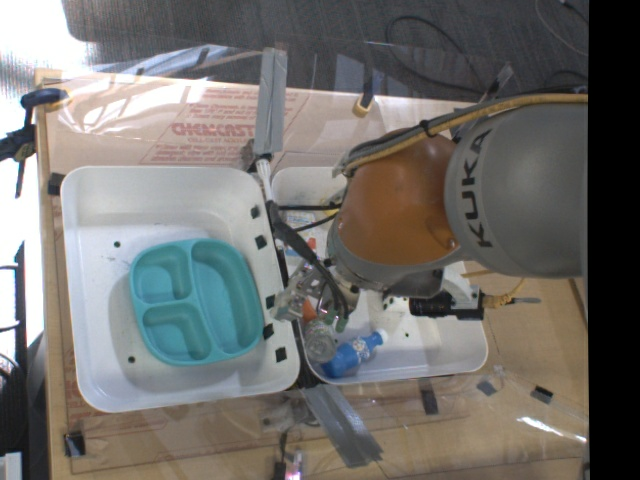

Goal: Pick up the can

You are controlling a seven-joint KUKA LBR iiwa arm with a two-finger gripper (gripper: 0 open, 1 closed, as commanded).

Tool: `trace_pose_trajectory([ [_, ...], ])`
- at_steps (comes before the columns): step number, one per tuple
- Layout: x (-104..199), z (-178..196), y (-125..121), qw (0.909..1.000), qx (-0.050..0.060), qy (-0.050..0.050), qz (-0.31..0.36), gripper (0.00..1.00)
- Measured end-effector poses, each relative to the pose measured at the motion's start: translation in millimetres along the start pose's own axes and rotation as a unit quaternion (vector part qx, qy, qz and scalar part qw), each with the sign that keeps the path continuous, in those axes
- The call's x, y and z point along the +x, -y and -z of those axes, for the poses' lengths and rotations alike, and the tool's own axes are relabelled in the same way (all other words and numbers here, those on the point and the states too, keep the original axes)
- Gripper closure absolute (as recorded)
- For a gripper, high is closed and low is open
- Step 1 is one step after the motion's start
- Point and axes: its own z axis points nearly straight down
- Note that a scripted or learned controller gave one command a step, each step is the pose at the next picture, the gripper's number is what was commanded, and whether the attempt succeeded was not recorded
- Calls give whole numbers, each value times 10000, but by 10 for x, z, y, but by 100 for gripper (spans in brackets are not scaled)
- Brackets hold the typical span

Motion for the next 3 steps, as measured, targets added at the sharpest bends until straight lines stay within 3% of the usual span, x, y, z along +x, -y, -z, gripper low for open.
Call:
trace_pose_trajectory([
  [1,304,616,-554,9988,-8,21,488,100],
  [2,-547,521,-358,9999,2,10,121,100],
  [3,-709,736,-725,9957,-10,29,925,100],
])
